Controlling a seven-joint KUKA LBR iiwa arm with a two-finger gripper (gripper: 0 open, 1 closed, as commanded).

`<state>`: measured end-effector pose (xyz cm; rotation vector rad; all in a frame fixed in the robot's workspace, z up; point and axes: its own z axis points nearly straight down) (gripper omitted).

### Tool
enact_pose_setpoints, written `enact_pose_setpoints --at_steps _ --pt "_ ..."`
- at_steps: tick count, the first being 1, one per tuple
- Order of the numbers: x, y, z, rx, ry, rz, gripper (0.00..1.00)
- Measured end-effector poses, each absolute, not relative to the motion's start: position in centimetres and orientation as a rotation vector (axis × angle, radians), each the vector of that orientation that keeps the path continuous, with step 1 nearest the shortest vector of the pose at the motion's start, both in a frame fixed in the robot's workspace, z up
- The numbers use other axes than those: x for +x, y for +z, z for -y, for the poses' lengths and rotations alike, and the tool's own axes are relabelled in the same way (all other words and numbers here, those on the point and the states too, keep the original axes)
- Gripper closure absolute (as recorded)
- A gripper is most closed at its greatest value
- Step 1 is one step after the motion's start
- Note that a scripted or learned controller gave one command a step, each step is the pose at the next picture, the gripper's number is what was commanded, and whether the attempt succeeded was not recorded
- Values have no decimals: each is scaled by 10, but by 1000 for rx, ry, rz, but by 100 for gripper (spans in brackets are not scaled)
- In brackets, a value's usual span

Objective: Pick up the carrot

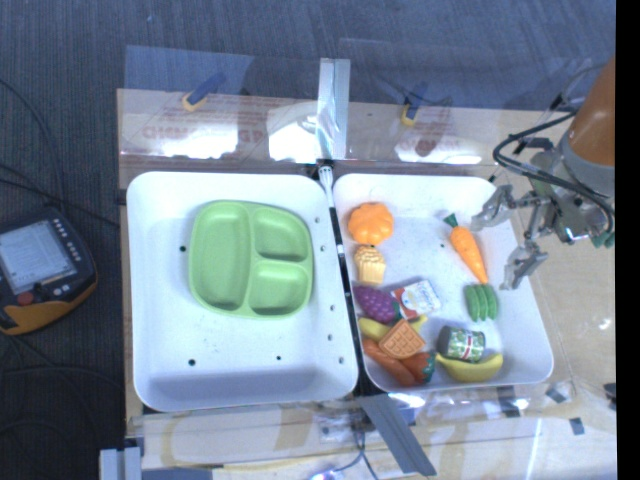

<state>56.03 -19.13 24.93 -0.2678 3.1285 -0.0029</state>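
Note:
The carrot (468, 249), orange with a green top, lies in the right bin (520, 318) near its right side, top pointing up-left. My gripper (508, 238) hovers just right of the carrot over the bin's right rim. Its two fingers (491, 209) are spread apart with nothing between them.
The right bin also holds an orange pumpkin (370, 223), a corn piece (370, 265), purple grapes (375, 302), a green pea pod (481, 301), a can (462, 344), a banana (470, 367) and a waffle (401, 339). A green divided plate (250, 258) sits in the left bin (160, 348).

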Motion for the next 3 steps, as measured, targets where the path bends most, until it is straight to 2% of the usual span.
enact_pose_setpoints --at_steps 1,2,3 --pt "594 99 213 -298 3 -3135 0" --pt "598 115 212 -301 -10 -3122 100" --pt "581 184 172 184 -1 -3130 100"
